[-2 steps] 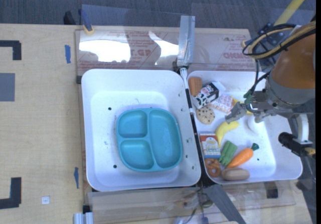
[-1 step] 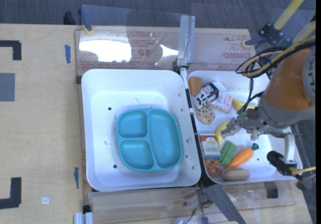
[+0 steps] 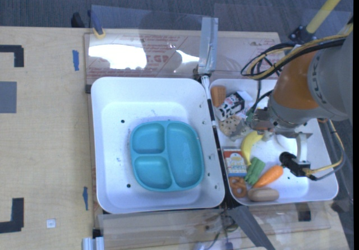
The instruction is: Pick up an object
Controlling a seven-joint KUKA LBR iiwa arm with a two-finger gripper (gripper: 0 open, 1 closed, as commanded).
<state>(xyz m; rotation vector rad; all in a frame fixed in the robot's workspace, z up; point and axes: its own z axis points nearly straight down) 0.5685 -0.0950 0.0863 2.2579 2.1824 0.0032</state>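
Where the arm [image 3: 305,89] overhangs, banana [image 3: 250,145], carrot [image 3: 269,175], cucumber [image 3: 254,170] crowd together, pincer [image 3: 263,126] state untellable (hidden underneath).

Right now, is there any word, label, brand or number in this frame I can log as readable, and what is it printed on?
None can be read.
Red print on the cardboard sheet behind the bins: blurred under glare.
Red and white packet in the right bin: print too small.
Black and white carton: pattern, no legible text.
Teal divided tray in the left bin: no visible marking.
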